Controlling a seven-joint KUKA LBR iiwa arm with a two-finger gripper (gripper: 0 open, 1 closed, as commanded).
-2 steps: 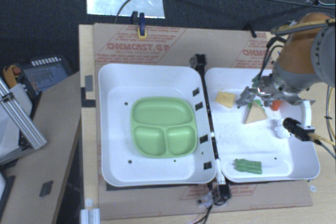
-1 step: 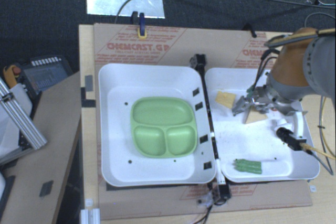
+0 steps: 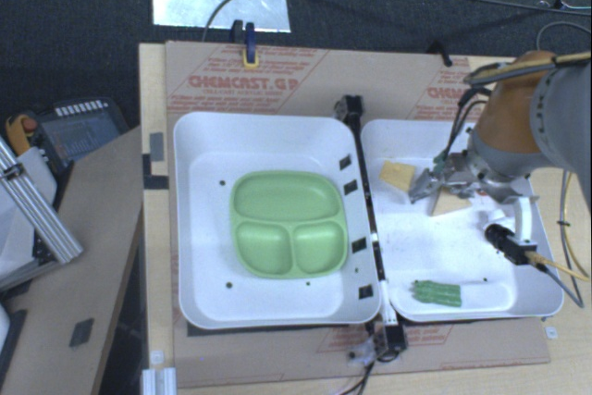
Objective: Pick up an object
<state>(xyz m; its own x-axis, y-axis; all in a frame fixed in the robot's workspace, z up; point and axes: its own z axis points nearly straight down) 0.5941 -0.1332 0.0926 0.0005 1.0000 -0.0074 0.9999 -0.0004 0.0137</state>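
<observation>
While the claw [image 3: 433, 190] (grip state unclear) hovers beside it, the yellow wedge [image 3: 399, 174] points left

A light wooden bench [image 3: 153, 227] carries a brown cardboard sheet printed with red lettering [image 3: 277, 74]. Directly on the sheet sit two shallow white plastic bins side by side, touching along a black clipped seam: the left bin [image 3: 199, 199] and the right bin [image 3: 462, 268]. A blue-and-yellow clamp [image 3: 249, 46] grips the sheet's far edge. A grey patch [image 3: 155, 143] lies on the bench's left strip.
</observation>
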